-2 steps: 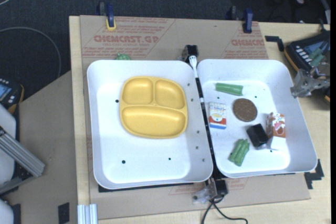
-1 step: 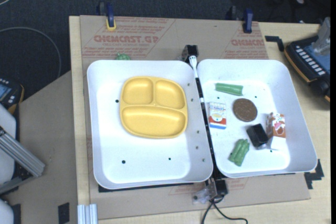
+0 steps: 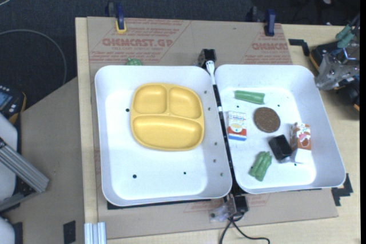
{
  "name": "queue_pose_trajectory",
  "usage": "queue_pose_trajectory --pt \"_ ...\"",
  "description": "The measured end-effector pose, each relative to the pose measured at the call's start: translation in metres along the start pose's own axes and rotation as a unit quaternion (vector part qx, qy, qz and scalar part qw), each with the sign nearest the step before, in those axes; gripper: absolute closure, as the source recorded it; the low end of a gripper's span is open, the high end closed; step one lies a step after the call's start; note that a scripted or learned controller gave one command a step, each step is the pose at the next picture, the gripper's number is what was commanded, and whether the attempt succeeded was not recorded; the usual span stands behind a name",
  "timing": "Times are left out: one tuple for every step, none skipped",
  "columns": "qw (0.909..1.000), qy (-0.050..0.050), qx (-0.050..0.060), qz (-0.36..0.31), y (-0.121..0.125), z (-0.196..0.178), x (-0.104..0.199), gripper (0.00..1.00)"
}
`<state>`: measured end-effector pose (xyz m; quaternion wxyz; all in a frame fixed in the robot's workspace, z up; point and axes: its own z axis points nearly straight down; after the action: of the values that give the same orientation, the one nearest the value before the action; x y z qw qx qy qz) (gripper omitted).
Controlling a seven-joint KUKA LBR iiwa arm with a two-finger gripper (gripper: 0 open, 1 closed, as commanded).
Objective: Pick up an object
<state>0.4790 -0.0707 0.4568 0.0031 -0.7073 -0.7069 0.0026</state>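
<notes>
Objects to choose from all lie in the bin nearest the pincer (image 3: 320, 171), none of them lifted yet. The pincer (image 3: 333, 70) sits off the bin's upper corner, outside its rim, and you cannot tell from this angle whether it is released or clenched; nothing shows in its grasp.

Closest to the pincer, just down and inward from it, is the green stick (image 3: 249, 96). Beyond that lie the brown disc (image 3: 267, 120) and the small carton (image 3: 237, 126). Farther down from the pincer, the black block (image 3: 280, 147) and the red-and-white packet (image 3: 301, 138) touch each other, with the green bundle (image 3: 260, 166) near them. The yellow divided plate (image 3: 167, 116) lies in the far bin (image 3: 114, 157), well apart from the pincer.

Watch for these risks:
- If you go for the black block or the packet, a descent between them would likely shove one aside or pinch both.
- The brown disc looks flat, so a closing grasp may skate over it and come up with nothing.
- The carton lies near the wall between the bins, so a low approach could strike that wall.
- The green stick stands clear of its neighbours and is probably your safest pick, though it may roll if struck off-centre.
</notes>
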Motion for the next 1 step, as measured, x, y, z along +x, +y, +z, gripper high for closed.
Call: queue_pose_trajectory --pt "1.0 0.0 0.0 0.001 0.0003 0.0621 -0.0249 1.0"
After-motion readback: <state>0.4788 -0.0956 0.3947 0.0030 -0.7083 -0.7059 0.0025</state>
